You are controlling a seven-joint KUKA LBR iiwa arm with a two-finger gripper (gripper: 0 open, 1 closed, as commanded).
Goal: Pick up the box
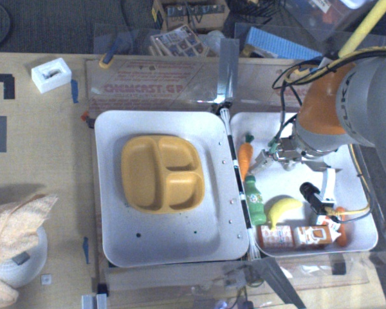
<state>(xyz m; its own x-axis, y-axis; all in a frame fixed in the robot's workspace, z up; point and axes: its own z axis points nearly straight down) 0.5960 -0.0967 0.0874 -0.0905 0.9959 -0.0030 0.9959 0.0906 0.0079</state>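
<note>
Along the six-o'clock wall of the right bin (270, 127), the box (299, 235) is lying flat on its side, its long axis running three to nine o'clock. It is looking like a printed carton, orange and white, with straight edges and smooth faces. The claw (276, 154) is hanging over the bin's middle, well apart from the box, which is sitting at about five o'clock from it. Whether the claw is released or clenched I cannot tell; nothing is showing inside it.

A banana (284, 208), curved, smooth and yellow, is resting just beside the box's twelve-o'clock edge, possibly touching it, so it is lying between claw and box. At the box's ten o'clock a green bottle (253, 199) is lying against the bin's nine-o'clock wall, with a tapered orange carrot (244, 159) beyond it toward twelve. I am judging that the claw needs to travel toward five o'clock, past the banana, and close across the box's short width.

A yellow divided tray (162, 172) is sitting in the left bin (116, 237).
</note>
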